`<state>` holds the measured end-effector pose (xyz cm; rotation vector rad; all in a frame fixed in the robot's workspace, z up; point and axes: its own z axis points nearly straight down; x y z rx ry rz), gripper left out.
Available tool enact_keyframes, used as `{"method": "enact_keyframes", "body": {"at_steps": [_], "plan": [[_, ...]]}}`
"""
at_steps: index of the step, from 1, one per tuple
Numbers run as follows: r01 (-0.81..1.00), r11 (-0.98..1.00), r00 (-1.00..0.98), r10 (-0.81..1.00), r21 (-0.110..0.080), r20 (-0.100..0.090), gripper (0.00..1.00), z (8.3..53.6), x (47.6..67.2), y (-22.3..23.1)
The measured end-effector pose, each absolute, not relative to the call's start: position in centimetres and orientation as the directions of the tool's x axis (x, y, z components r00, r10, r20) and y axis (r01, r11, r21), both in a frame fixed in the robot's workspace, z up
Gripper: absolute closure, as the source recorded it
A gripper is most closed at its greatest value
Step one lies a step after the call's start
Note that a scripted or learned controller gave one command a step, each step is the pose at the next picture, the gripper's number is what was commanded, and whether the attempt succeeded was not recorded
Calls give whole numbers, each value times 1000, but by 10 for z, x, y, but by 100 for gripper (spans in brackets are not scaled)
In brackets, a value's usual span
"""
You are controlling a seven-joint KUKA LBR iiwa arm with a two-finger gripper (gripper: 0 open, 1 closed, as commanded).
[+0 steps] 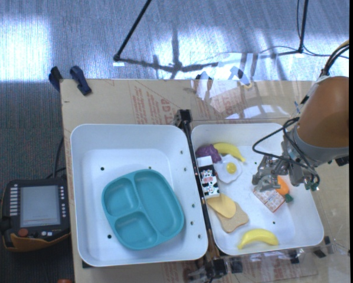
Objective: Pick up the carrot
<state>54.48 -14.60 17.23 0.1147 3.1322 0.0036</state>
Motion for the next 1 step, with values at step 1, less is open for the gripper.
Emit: {"method": "enact_keyframes", "body": {"at_steps": [1], "plan": [[254,967,-967,254,2,1,100,171,513,-167]]}}
